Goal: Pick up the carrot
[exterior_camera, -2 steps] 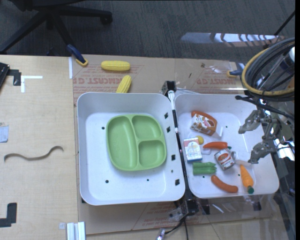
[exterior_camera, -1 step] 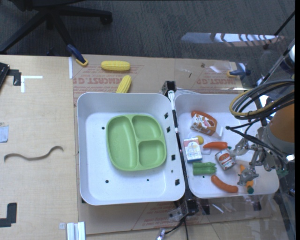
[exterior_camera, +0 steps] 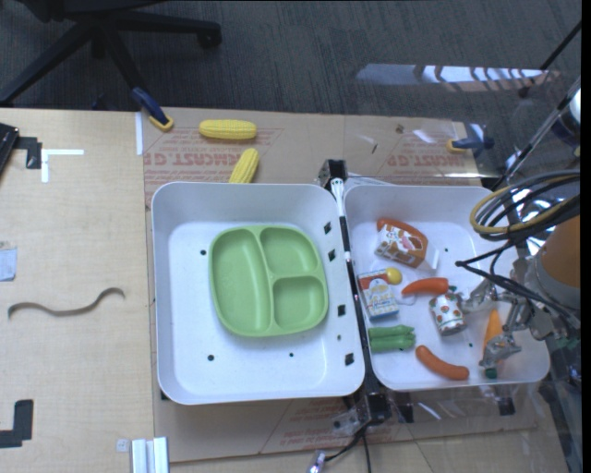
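Two white bins (exterior_camera: 166, 277) sit on the table, and at the lower right of the frame the claw (exterior_camera: 495, 344) grips the orange carrot (exterior_camera: 493, 325), probably to lift it out.

camera view: fixed overhead | slanted downward | covers both bins (exterior_camera: 171, 305) | moderate distance

Dark grey carpet floor (exterior_camera: 369, 46) along the far side. Black office chair base (exterior_camera: 120, 28) at far left corner. Light wooden bench (exterior_camera: 65, 369) under flattened brown cardboard (exterior_camera: 295, 152). Clear panel (exterior_camera: 480, 92) at far right, catching streaks of reflected light. Even indoor lighting.
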Robot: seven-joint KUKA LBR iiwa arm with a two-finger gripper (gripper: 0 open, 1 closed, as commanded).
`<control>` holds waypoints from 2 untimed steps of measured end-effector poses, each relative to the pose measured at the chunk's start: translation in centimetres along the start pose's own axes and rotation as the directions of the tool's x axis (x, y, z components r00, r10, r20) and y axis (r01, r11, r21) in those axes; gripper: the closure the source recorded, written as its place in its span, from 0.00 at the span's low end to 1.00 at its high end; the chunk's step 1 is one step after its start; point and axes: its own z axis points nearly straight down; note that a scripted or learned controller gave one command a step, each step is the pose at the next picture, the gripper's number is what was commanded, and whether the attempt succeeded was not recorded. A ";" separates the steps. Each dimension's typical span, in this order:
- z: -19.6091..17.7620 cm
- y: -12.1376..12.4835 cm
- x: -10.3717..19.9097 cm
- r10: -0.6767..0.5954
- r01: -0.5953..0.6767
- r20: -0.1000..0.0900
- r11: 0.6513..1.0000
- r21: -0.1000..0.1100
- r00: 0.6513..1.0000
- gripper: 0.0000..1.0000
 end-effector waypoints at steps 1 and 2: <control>0.0 -0.5 -0.3 -0.142 0.142 -0.002 0.990 0.008 0.990 0.00; 0.4 -0.1 -0.6 -0.275 0.275 -0.004 0.961 0.000 0.961 0.00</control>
